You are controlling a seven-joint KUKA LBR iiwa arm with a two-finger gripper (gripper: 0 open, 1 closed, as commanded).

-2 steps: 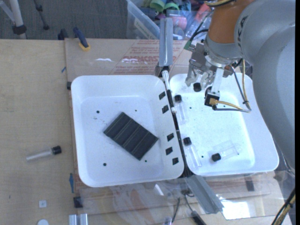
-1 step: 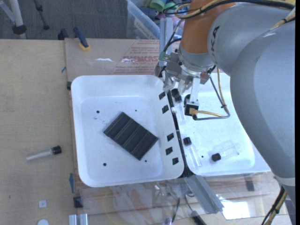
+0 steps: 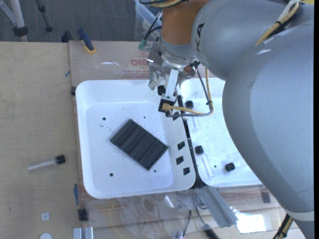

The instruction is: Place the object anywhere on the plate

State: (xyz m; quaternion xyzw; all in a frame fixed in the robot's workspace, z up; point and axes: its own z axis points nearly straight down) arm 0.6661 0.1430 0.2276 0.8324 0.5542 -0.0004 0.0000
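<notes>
You had nothing on the dark ribbed slab (image 3: 138, 144), which I took for the plate; it lay bare in the view's left bin (image 3: 80, 133), so the placing was not yet done. The gripper (image 3: 159, 83) hung over the bins' far edge, and you could not tell whether its claw was spread or pinching the object.

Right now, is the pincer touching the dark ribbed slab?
Apart. The camera view shows bare white floor of the left bin between the pincer and the dark ribbed slab.
</notes>
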